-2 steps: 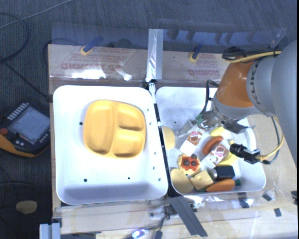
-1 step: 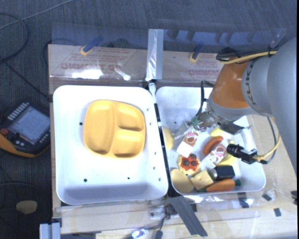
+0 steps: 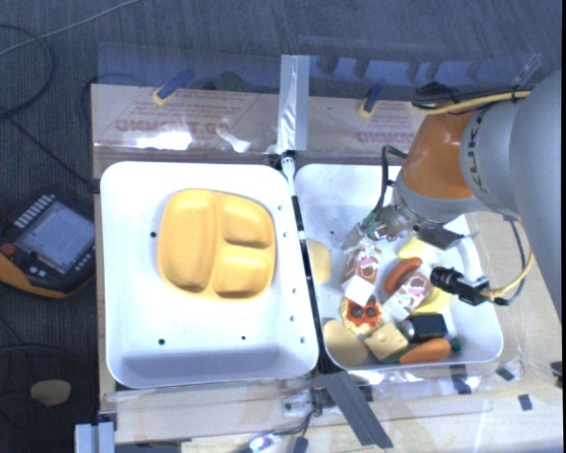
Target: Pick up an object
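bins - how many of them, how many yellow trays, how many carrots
white bins: 2 (left bin, right bin)
yellow tray: 1, in the left bin
carrot: 1, in the right bin among a pile of toy food
total: 4

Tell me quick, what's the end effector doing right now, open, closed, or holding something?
End effector: cannot be told; it sits low in the right bin over the toy pile.

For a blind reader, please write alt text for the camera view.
A grey robot arm with an orange band reaches into the right white bin, above small mixed toy foods. The left white bin holds a yellow divided plastic tray.
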Robot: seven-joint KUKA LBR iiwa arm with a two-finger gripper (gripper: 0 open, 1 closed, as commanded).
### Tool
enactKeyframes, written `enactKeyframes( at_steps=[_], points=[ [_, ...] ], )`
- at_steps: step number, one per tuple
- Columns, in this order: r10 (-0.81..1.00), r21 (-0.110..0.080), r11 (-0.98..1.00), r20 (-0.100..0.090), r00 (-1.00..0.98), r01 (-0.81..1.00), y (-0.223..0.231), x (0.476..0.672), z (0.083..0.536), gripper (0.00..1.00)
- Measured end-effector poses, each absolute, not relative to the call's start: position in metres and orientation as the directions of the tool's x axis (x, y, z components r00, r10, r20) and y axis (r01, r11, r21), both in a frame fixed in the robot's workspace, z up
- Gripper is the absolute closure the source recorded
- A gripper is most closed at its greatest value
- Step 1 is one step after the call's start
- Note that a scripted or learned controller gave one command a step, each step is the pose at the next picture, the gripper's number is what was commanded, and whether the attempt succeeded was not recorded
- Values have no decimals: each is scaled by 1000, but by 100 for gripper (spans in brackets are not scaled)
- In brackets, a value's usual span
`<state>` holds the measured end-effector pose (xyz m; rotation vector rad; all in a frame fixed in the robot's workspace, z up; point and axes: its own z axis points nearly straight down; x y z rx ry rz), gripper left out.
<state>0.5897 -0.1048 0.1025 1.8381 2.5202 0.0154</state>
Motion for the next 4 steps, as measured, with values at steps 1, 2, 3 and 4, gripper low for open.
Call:
enactKeyframes(
  at_steps=[1,2,3,4],
  points=[
    [957,15,291,-7,-291,957,-131,544,92,100],
    [965,18,262,-10,-262,965,-155,490,92,100],
    [992,-1,123,0,-123,992,-78,520,183,100],
    [935,-2,354,-3,-354,935,-110,511,242,100]
  ],
)
